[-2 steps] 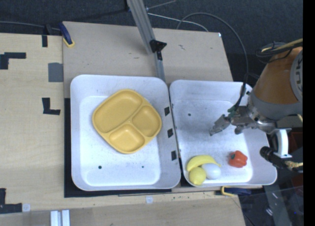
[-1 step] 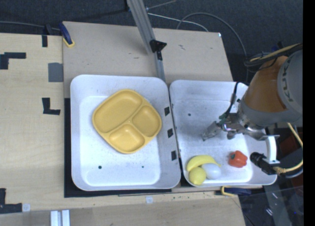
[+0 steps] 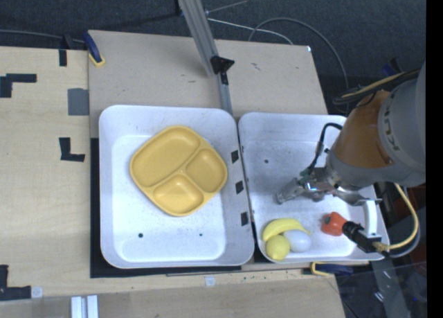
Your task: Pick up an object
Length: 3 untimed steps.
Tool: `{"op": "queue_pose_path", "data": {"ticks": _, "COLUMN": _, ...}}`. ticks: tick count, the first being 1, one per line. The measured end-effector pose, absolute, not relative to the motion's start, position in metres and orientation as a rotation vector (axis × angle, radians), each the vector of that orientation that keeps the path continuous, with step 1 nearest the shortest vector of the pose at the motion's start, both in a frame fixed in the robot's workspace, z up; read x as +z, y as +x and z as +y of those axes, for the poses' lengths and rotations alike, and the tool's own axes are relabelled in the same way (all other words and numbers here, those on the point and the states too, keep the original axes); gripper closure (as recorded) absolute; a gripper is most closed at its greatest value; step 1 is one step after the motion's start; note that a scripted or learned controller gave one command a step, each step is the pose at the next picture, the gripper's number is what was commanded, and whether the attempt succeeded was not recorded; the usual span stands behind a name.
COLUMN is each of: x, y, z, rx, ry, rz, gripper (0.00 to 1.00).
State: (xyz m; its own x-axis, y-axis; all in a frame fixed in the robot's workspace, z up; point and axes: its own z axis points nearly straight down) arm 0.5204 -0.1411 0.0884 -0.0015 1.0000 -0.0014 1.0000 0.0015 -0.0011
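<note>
Since the task names no particular object, the nearest candidates to the gripper (image 3: 287,194) are what matter, and these all sit in the right-hand shallow white plastic bin (image 3: 277,133), along its near edge. The grey arm with its orange band (image 3: 370,133) reaches in over that bin's right side, and the metal fingers point leftward and slightly toward the near edge, ending over bare white floor around the middle of the bin. They appear to lie close together with nothing between them, though the view is too coarse to be sure of the gap.

From the fingertips, the curved yellow plastic banana (image 3: 284,226) lies toward the near edge and just to the right, its long axis running roughly left to right along the bin wall. Touching it below are a small round yellow lemon-like fruit (image 3: 277,247) and a pale white rounded object (image 3: 300,242), the three packed together in a cluster. A small red-orange object with a dark stem end (image 3: 333,224) sits apart from them to the right, under the wrist.

My judgement is that the cluster is the closer target, but the crowding and the bin wall just beyond leave little room for a finger on either side; the red-orange piece stands freer, yet the wrist would have to draw back to reach it.

Well apart, the left white bin (image 3: 114,171) holds a yellow three-compartment plastic tray (image 3: 178,170), tilted diagonally, which plays no part in the nearer reach.
</note>
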Motion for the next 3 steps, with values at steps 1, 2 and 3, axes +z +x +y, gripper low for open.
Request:
{"op": "queue_pose_path", "data": {"ticks": 1, "x": 0.099, "y": 0.52, "z": -0.14, "rx": -0.001, "ry": 2.221, "rz": 2.224, "gripper": 1.0}}
{"op": "queue_pose_path", "data": {"ticks": 2, "x": 0.159, "y": 0.528, "z": -0.142, "rx": 0.003, "ry": 2.217, "rz": 2.221, "gripper": 1.0}}
{"op": "queue_pose_path", "data": {"ticks": 3, "x": 0.203, "y": 0.524, "z": -0.141, "rx": 0.002, "ry": 2.218, "rz": 2.221, "gripper": 1.0}}
